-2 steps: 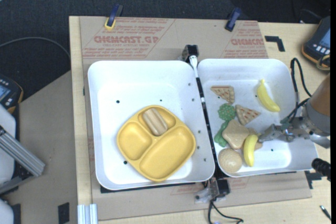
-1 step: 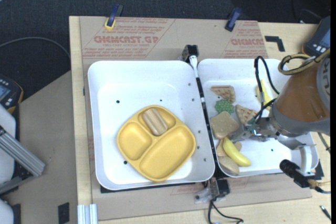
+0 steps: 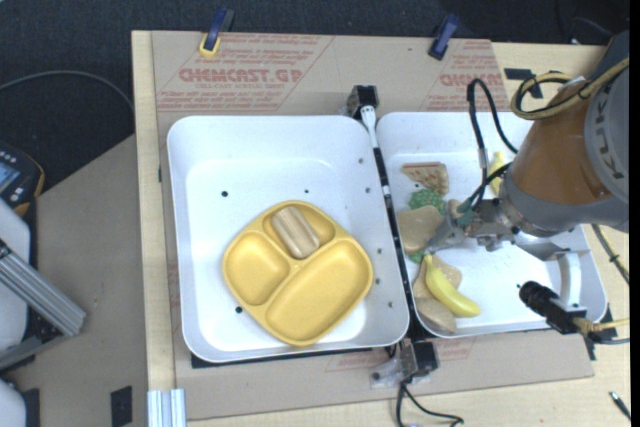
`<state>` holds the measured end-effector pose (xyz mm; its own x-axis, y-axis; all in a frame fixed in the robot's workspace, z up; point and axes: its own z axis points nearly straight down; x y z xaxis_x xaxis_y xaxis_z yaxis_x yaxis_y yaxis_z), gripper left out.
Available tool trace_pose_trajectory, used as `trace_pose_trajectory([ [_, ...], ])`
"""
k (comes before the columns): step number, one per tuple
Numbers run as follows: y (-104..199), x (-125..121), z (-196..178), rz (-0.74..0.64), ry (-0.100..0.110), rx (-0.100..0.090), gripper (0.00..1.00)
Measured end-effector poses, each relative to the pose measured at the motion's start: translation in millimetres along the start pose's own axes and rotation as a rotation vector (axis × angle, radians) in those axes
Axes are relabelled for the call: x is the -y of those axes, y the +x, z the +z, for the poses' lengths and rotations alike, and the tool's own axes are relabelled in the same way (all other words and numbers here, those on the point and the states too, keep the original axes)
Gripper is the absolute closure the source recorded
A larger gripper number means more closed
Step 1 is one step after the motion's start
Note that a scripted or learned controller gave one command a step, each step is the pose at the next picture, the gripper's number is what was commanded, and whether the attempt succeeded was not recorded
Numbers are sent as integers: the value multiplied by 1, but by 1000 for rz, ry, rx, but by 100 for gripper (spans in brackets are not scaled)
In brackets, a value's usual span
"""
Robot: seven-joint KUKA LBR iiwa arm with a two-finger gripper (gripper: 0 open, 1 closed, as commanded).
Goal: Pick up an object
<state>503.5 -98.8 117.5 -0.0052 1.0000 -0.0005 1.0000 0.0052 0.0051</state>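
In the right bin (image 3: pixel 560 310) lie a yellow banana (image 3: pixel 447 289), a tan waffle-like piece (image 3: pixel 427 176), a green item (image 3: pixel 424 200), a grey-green lump (image 3: pixel 415 230) and a beige round piece (image 3: pixel 436 315). My gripper (image 3: pixel 449 224) is low in this bin, just above the banana and right of the grey-green lump. The grey and orange arm (image 3: pixel 560 165) hides the bin's right half. In the left bin (image 3: pixel 200 155) sits a yellow divided plate (image 3: pixel 298 270) with a tan bread-like piece (image 3: pixel 296 231) in its top compartment.
A black divider bar (image 3: pixel 378 170) runs between the bins. Black cables (image 3: pixel 490 130) loop over the right bin's top. Clamps (image 3: pixel 213 33) hold the cardboard at the back edge. A black fitting (image 3: pixel 550 305) sticks out near the right bin's lower right.
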Motion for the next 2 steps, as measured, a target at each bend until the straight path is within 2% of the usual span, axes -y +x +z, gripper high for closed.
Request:
trace_pose_trajectory([
  [1,-11,22,31,8,-2,-3,0],
  [2,-101,23,30,11,-3,3,0],
])
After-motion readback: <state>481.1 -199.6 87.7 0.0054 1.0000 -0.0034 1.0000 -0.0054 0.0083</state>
